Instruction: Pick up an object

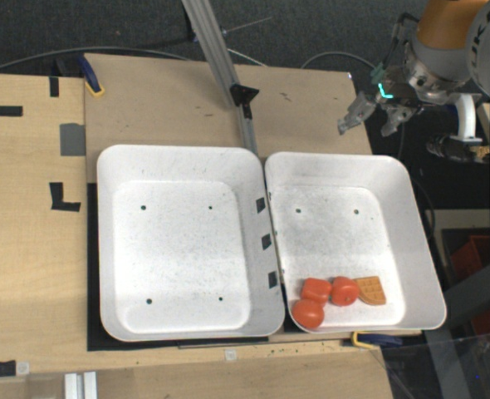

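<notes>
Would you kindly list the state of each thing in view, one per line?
Two-finger gripper: open, holding nothing, above the bench beyond the bins.
Three red rounded pieces: clustered, touching, at the right white bin's near edge.
Orange waffle-textured square: flat, beside them.

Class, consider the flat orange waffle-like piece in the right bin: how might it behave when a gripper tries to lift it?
The orange waffle piece lies flat, so it probably won't roll. Its low profile may make it hard to grip. It touches a red rounded object, which could shift.
</notes>
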